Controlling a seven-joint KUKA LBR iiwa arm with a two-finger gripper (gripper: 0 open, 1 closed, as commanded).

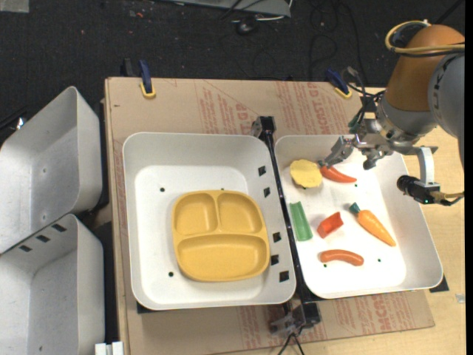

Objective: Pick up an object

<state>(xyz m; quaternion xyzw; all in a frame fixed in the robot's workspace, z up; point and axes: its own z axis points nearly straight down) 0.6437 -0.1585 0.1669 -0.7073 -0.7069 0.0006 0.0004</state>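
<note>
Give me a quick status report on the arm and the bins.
End effector low in right bin, just above red chili, beside yellow piece. Nothing seen held. Carrot, green piece lie apart.

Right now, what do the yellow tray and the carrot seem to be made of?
Yellow tray: probably hard plastic, smooth and matte, one even color, molded compartments. Carrot: likely toy plastic or rubber, uniform orange with a slight sheen and a green top.
</note>
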